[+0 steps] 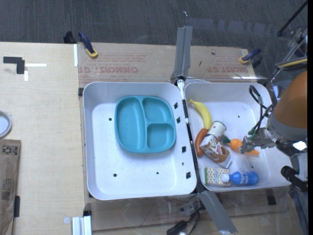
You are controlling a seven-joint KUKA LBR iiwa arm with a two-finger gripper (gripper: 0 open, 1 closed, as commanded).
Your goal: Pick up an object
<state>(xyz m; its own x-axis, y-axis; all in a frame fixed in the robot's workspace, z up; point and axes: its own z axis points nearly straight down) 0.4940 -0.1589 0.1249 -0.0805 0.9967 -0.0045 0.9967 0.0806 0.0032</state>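
The right bin [234,94] holds several items. A yellow banana [202,113] lies at its upper left, and below it a small white-capped jar [217,129] leans on a brown snack packet [215,150]. A curved orange-red piece [199,140] runs along the bin's left wall. A blue bottle [244,178] lies beside a small green-and-white box [212,174] at the front. My gripper [250,145] reaches in from the right and sits low over a small orange toy carrot [236,144], touching or nearly touching it. Part of the carrot is hidden under the gripper.
The left bin [98,146] carries a teal divided plate [145,124]. A grey divider post [184,50] stands between the bins at the back. Clamps [88,45] sit at the cardboard's far corners. Cables hang by the arm's orange band [296,104] at the right.
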